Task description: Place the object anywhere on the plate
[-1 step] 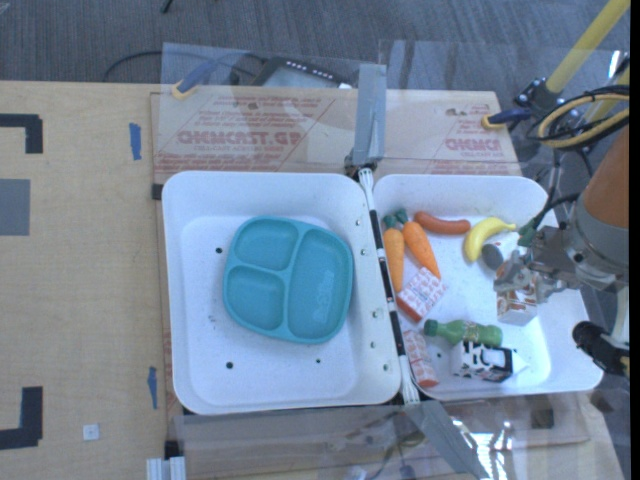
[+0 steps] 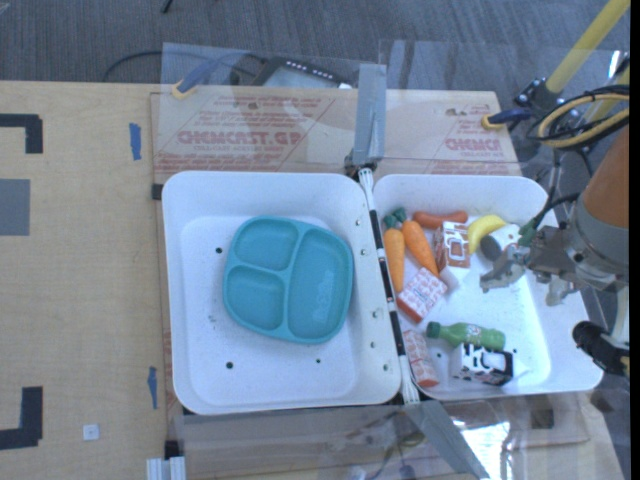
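A teal plate [image 2: 289, 279] with three compartments lies in the left bin [image 2: 190, 368], with nothing on it. The right bin [image 2: 560, 358] holds toy foods: two orange carrots [image 2: 394, 255] side by side, a yellow banana [image 2: 487, 229], a green bottle [image 2: 466, 333] lying flat and a black-and-white carton [image 2: 487, 364]. My gripper [image 2: 499, 268] hangs over the middle of the right bin, just below the banana and right of the carrots. Nothing visibly hangs from it.
A red-and-white box [image 2: 457, 244], a red checkered packet [image 2: 422, 293] and a small orange piece [image 2: 440, 218] also lie in the right bin. The ridge [image 2: 378, 278] where the two bins' rims meet runs between gripper and plate. Yellow cables [image 2: 580, 108] loop at the far right.
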Controlling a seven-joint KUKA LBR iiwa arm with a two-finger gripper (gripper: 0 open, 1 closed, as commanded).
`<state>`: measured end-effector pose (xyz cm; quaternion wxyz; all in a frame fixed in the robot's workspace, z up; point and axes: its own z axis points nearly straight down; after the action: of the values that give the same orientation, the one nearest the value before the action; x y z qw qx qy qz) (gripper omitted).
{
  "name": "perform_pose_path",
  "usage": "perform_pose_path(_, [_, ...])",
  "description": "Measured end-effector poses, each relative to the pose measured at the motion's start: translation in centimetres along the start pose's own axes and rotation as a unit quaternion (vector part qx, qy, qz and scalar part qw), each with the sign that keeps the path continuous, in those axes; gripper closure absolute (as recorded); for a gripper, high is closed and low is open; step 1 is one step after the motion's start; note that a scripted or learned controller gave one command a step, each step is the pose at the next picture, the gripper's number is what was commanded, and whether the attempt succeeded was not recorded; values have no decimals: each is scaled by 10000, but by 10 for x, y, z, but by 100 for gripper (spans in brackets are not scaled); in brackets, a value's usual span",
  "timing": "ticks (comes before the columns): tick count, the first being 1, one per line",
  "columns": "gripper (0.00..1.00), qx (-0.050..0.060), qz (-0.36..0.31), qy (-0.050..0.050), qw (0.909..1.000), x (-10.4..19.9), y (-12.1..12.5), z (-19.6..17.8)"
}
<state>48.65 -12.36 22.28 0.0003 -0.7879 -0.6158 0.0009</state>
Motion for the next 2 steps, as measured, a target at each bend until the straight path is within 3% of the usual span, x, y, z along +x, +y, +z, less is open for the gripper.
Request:
perform_pose_path(1, [100,-8,-12,-5,10000,0,1,-10])
perform_pose_path(2, [100,7,-809,6,9967,88,-26,15])
